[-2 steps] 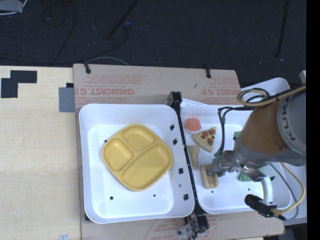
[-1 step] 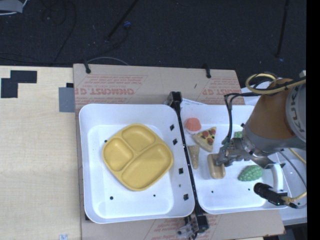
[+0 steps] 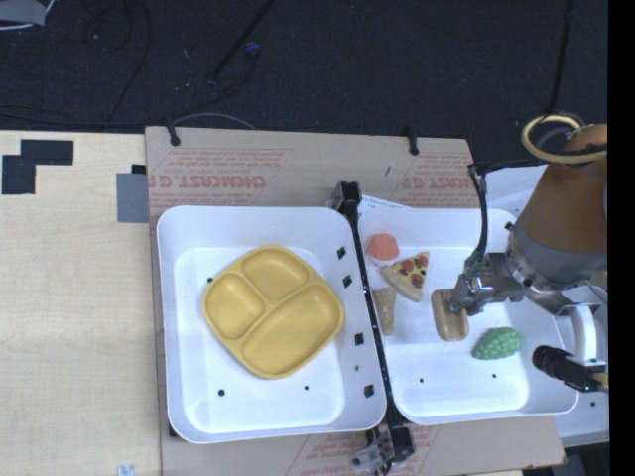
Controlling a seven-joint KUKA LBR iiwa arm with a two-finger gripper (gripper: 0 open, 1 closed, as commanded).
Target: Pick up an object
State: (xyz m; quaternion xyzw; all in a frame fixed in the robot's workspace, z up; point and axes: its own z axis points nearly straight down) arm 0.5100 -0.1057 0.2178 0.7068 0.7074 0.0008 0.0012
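Dark floor behind, worktop below, and the hand sits low in the right bin over a tan block, grip unclear from here, so it should centre and close squarely before lifting, avoiding the green piece.

Behind the desk the floor is dark, nearly black carpet, with thin cables trailing loosely across it. The desk top is pale, light-grained wood, marked at its left with black blocky shapes and a small grey square. A flattened brown cardboard sheet printed with red lettering lies over the wood. Lighting is even, with soft shadows.
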